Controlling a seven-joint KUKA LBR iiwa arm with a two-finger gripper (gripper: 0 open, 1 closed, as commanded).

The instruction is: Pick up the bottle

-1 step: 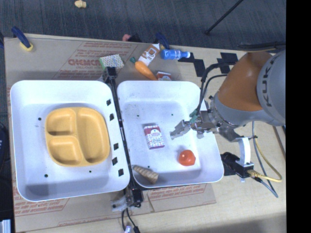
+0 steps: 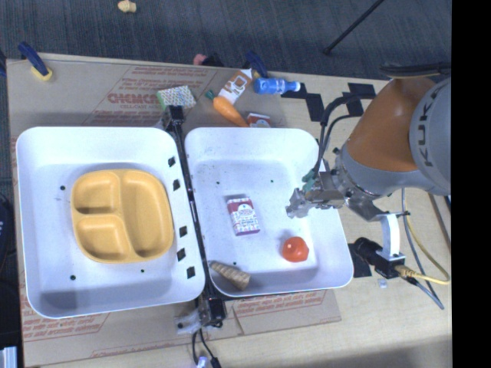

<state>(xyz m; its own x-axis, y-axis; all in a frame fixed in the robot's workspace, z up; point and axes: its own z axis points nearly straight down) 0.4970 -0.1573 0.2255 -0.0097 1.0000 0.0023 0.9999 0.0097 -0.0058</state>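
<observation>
Bottle (image 2: 275,86): we see it on the desk beyond the right bin (image 2: 230,140), long axis left-right.
Claw (image 2: 298,205): over that bin's right side; bottle lies well beyond it.
Fingers: we cannot tell.

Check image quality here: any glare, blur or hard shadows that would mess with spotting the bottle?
Camera view: soft, even light, with no hard shadows; the white bins are bright but not blown out. The whole frame is slightly soft, so small print on the red packet is unreadable. The blue bottle, on the cardboard behind the bins, is small but distinct. The gripper is blurry and low-contrast.
</observation>
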